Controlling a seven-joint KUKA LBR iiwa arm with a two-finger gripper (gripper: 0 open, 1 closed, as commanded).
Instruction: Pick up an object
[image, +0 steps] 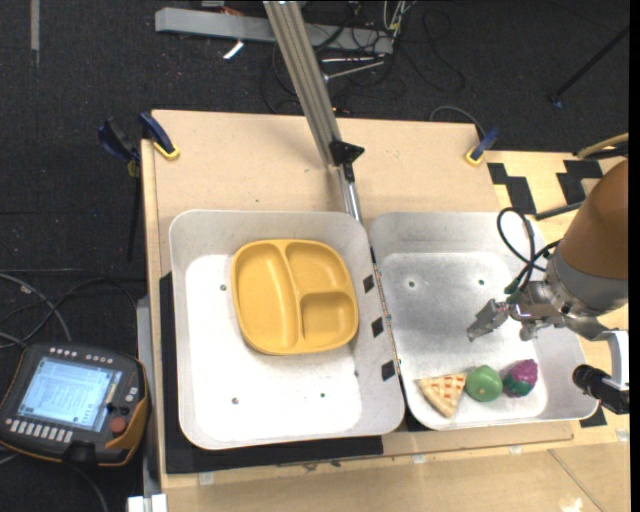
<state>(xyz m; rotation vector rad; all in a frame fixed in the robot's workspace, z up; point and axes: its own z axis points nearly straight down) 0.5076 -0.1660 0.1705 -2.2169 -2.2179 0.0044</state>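
A: Gripper?
B: The two-finger gripper (497, 318) is hovering over the right white bin (440, 280), fingers spread, pinching nothing.
A: Contents?
B: A tan waffle wedge (442, 391), green round toy (484, 383) and magenta toy (520, 377) are lying along its front edge; a yellow divided plate (295, 296) is sitting in the left white bin (200, 330).

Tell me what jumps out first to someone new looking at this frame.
Probably the yellow divided plate, sitting alone in the left bin. Next, the three small items along the right bin's near edge: a waffle-patterned wedge, a green piece and a magenta piece. The gripper hangs just above that row, holding nothing visible.
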